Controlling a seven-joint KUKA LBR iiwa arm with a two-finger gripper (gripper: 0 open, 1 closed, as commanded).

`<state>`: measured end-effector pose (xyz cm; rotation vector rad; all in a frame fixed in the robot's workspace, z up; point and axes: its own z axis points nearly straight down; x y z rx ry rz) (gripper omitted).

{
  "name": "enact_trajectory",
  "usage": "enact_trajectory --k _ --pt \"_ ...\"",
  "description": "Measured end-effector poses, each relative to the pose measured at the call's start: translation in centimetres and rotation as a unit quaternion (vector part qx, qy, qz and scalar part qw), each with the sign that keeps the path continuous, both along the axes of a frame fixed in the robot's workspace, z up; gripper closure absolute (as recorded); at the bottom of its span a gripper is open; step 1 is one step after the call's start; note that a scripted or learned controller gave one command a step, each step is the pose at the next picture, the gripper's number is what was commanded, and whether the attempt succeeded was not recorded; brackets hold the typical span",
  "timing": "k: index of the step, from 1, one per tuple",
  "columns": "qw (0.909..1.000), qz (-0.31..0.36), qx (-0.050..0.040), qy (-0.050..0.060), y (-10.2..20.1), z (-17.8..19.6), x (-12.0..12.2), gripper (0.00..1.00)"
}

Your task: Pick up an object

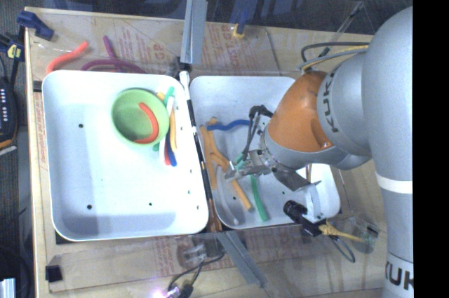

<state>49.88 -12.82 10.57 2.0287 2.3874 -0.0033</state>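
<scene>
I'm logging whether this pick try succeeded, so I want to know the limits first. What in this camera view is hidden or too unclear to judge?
- The hand in the right bin: its fingertips blend into the sticks, so a grasp cannot be judged.
- Right bin's right part: covered by the orange band.
- The green bowl in the left bin: its rim hides part of the sticks beside it.

White bins (70, 212), a green bowl (133, 118), an orange-banded grey arm (365, 100).
</scene>
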Motion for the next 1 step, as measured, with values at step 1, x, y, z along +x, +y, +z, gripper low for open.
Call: enact_trajectory --k 1 --pt "0.9987 0.052 0.0035 0.003 -1.27 13.02 2.43 1.00"
